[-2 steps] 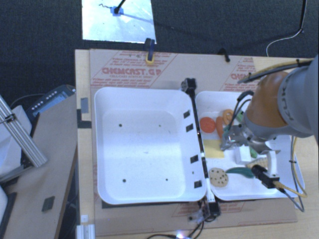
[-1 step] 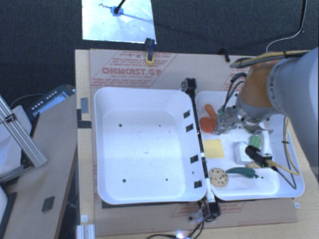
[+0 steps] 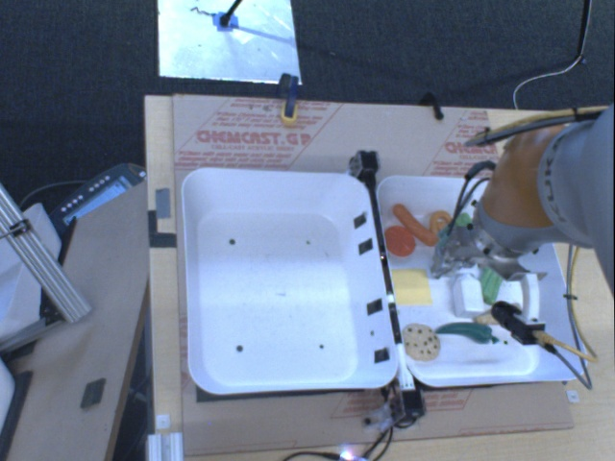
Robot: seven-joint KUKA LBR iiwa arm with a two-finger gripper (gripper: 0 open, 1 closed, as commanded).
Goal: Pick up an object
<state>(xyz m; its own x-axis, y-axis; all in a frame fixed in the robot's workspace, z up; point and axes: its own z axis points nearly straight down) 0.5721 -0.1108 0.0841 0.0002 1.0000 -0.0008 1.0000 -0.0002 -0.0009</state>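
The right bin holds several small items. An orange sausage-shaped piece and a red disc lie at its back left. In the middle left lies a yellow square slice, and a speckled cookie sits at the front left beside a green pod. A white block and a green piece lie near the centre. My gripper hangs low over the bin's middle, just right of the red disc and above the yellow slice. An orange ring is partly hidden behind it.
The left bin stands beside the right one, with a black hinged divider between them. The grey arm with its orange band covers the right bin's far right part. Cables trail over the bin's right edge.
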